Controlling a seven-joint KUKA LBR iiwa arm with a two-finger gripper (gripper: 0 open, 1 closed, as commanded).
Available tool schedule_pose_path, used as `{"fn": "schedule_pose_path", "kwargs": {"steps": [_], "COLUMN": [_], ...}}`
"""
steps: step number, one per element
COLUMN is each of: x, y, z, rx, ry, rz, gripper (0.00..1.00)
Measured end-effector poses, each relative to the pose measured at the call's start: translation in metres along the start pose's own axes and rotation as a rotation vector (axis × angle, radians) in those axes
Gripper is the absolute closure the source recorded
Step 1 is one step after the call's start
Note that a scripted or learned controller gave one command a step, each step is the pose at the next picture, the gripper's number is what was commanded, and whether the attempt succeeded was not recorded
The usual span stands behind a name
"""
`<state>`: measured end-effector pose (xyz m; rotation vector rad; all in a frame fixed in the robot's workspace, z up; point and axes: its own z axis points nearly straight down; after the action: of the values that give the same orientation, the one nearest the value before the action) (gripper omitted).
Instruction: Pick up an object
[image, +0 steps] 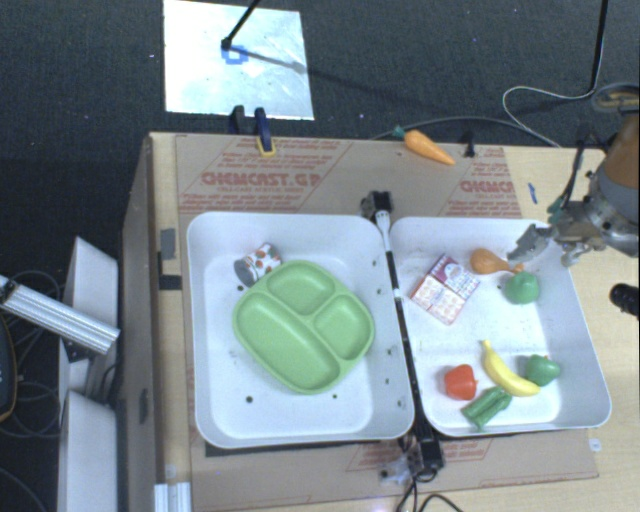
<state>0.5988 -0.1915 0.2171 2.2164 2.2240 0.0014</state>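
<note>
Metal gripper (546, 246) – fingers spread wide, holding nothing – hangs above a round, glossy green fruit (521, 289).

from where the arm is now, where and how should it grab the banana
Grip the banana across its middle, coming straight down from above. It lies flat in the right bin on a diagonal, so the fingers should close across its narrow width. The green vegetable sits close to its lower end, so stay off that end.

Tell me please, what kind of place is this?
Probably a robotics lab test bench, not a kitchen. Two white bins sit on a board; the food, like the banana, looks like toys, and a gripper reaches over the right bin.
</note>
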Motion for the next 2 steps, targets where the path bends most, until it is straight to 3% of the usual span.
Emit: {"fn": "schedule_pose_path", "kwargs": {"steps": [1,2], "x": [0.002,0.003], "y": [0.06,0.064], "z": [0.124,0.109], "rx": [-0.005,-0.018], "ry": [-0.001,-0.001], "rz": [-0.003,-0.007], "gripper": [0.0,1.0]}}
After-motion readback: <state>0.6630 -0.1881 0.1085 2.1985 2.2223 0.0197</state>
